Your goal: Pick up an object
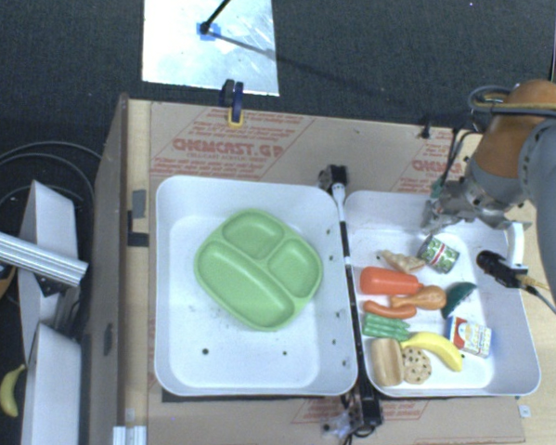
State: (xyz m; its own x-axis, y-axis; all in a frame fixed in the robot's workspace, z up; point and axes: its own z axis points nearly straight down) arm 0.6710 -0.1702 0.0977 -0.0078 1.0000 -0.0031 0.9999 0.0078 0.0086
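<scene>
while hovering just above the green can point(438, 253) at the right bin's point(521, 365) far end — gripper point(443, 216) fingers' spread impossible to tell — could nudge it aside, off-centre.

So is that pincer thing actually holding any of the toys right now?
It cannot be told. The pincer sits low over the right white bin, just above the small green-labelled can, but nothing is visibly between its tips.
</scene>
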